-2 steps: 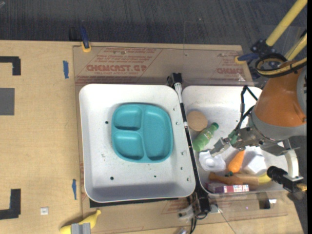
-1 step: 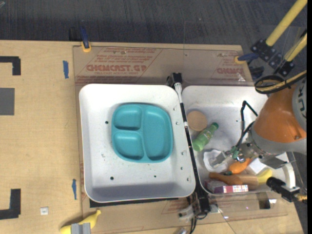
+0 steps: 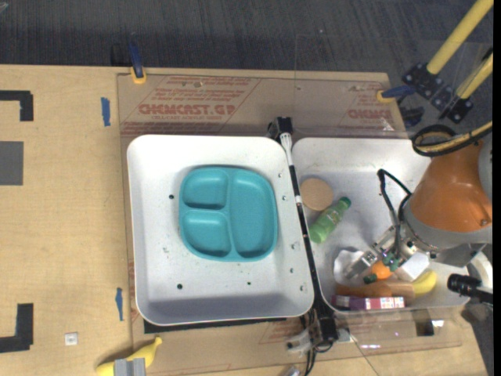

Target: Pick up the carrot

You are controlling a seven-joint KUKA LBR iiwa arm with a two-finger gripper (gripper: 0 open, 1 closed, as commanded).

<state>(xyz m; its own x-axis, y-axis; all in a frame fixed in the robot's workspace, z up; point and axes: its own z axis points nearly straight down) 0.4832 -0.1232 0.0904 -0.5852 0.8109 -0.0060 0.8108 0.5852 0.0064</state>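
In the right-hand bin, toward its 5 o'clock corner, the gripper is down among a tight cluster of things. Whether its fingers are spread or closed cannot be told from this slanted view. The carrot, a small orange piece, shows just at the gripper's tip, touching or nearly touching it; whether it sits between the fingers is not clear. The arm, with its orange band, fills the bin's 3 o'clock side.

Around the carrot the room is tight. A crumpled clear wrapper lies at its 9 o'clock, a yellow banana at its 4 o'clock, and a long flat red-and-purple packet runs along the bin's near edge at 6 o'clock. Further off, at 10 o'clock from the carrot, a green bottle lies tilted, with a tan round disc just beside its cap end. The bin's 12 o'clock half is bare white floor.

The left bin holds 1 teal divided plate with 3 compartments, set near its centre with bare floor on every side. The 2 bins meet along a black divider.
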